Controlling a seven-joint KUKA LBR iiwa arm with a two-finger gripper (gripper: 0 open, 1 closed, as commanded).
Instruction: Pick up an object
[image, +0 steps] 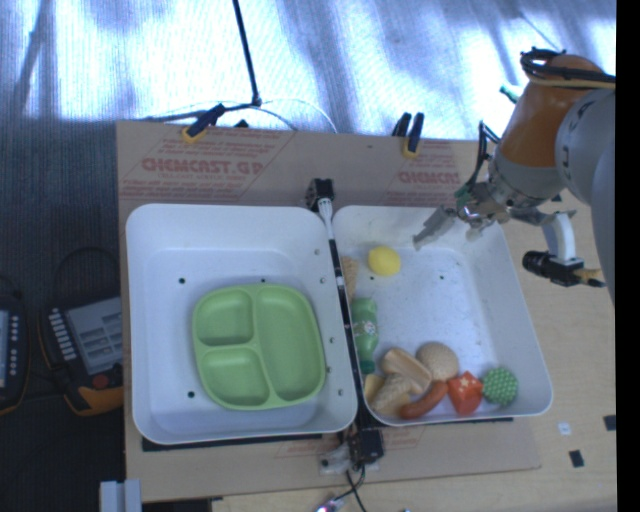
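Gripper (432, 232) hangs over the right bin's (520, 290) far rim, fingers spread with nothing in them, probably lining up on the yellow ball (384, 262) just beside, which sits apart from the food pile (435, 378) at the near wall.

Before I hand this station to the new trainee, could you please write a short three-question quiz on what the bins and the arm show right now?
1. True or false: the green divided plate lies in the left bin.
2. Which thing lies nearest the gripper? A) yellow ball B) green spiky ball C) red pepper
3. Fill in: the gripper hangs over the far edge of the ____ bin.

Key
1. True.
2. A. The other two lie at the near end of the right bin.
3. Right.
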